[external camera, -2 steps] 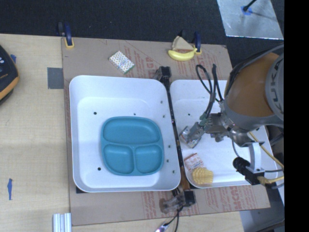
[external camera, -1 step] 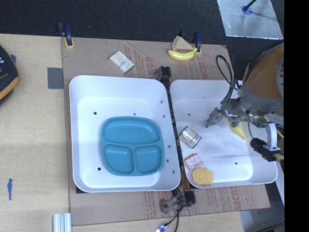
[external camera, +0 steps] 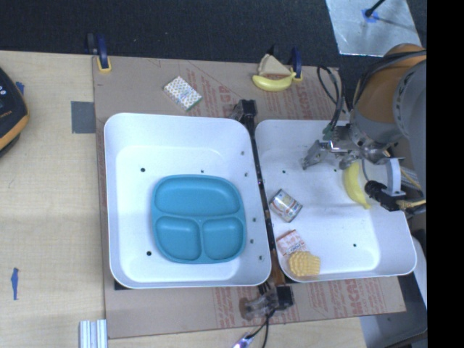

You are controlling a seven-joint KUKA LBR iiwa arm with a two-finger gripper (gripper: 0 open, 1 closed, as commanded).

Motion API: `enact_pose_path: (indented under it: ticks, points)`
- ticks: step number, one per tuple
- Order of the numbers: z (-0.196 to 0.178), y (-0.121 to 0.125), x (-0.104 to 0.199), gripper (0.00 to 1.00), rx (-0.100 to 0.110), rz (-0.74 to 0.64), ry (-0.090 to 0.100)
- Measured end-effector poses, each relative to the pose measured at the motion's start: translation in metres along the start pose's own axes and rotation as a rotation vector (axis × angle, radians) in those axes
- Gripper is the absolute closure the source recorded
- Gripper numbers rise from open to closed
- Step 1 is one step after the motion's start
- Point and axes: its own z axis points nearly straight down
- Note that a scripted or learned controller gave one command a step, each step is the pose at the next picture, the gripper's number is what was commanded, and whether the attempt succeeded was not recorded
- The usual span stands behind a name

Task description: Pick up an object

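Note:
My gripper (external camera: 330,159) is low over the back of the right bin (external camera: 328,270), and its two metal fingers stand spread and open with bare bin floor between them. A yellow banana (external camera: 355,185) lies just to the right of the fingers, close beside one fingertip and not between them. Near the bin's left wall lies a small silver can (external camera: 286,205) on its side. A cracker packet with a round yellow waffle (external camera: 299,258) rests at the front left corner.
The left bin (external camera: 123,140) holds a blue divided plate (external camera: 197,218). Behind the bins on the cardboard lie a second banana (external camera: 273,80) and a small patterned packet (external camera: 181,91). A black and yellow device (external camera: 10,112) sits at the far left.

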Motion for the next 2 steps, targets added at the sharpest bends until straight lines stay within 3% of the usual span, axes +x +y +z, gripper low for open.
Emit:
enact_pose_path:
  ticks: [1,2]
  points:
    - [-0.05,-0.022,-0.042,0.0,-0.002,0.002,-0.001]
    - [0.0,-0.032,-0.046,0.0,0.001,0.0,-0.001]
